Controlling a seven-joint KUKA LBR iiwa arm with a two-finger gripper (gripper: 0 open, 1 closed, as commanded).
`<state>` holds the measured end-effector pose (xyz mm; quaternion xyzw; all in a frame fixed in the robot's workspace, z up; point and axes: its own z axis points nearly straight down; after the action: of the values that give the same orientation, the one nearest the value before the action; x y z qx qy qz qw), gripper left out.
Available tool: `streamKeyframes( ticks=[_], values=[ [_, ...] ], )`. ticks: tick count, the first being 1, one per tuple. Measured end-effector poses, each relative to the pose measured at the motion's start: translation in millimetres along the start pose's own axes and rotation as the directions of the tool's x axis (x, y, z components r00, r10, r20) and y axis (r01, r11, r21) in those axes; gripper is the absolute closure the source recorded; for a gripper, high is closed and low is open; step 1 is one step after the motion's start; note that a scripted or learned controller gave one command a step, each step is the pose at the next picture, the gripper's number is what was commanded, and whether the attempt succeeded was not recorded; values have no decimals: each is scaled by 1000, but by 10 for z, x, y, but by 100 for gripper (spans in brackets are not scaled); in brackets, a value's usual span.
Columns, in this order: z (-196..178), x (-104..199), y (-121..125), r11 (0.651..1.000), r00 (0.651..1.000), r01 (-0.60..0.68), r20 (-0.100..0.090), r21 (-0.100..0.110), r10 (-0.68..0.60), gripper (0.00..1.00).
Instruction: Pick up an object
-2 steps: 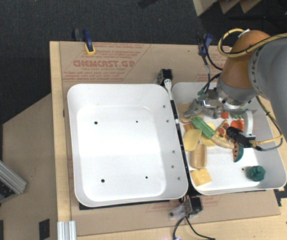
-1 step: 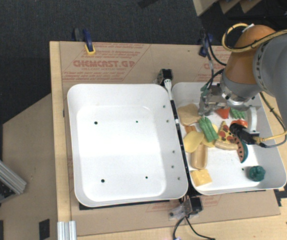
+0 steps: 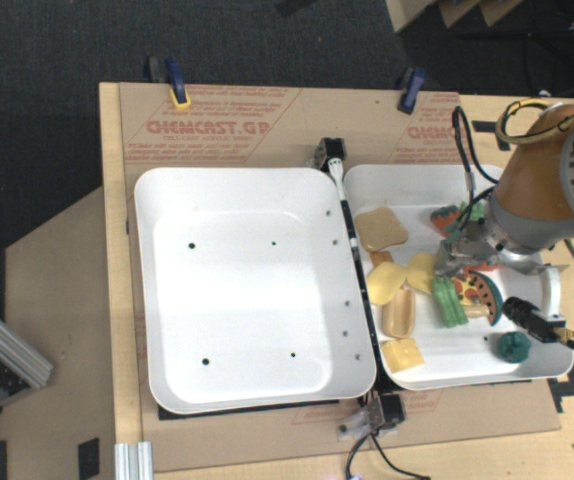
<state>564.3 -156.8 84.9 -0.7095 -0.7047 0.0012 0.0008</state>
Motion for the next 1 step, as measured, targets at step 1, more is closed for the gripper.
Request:
streamKeyframes(
  ticks=[1],
  values=[
    [-16, 180, 1065, 1000, 1000, 12, 1, -13, -12, 100]
  ],
)
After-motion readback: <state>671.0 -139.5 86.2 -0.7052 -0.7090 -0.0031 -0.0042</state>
